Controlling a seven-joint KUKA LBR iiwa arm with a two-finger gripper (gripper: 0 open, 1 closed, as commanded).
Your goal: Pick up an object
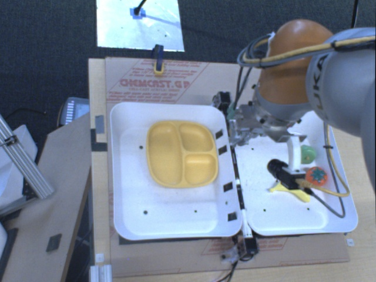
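A yellow divided plate (181, 154) was seen lying flat in the left bin (126, 216), and everything else was placed from it. To the plate's right, in the right bin (329, 222), a small yellow piece (292, 190) was seen lying flat. Its long axis was slanted, with the far end pointed away from the plate and down the view. Farther from the plate an orange toy (316, 176) and a green ball (308, 154) were found. The arm (346, 81) was bent steeply downward, and the gripper (239, 131) was hung just right of the plate's upper corner, near the bins' shared edge. Whether it was wide, narrow or closed on anything could not be told.
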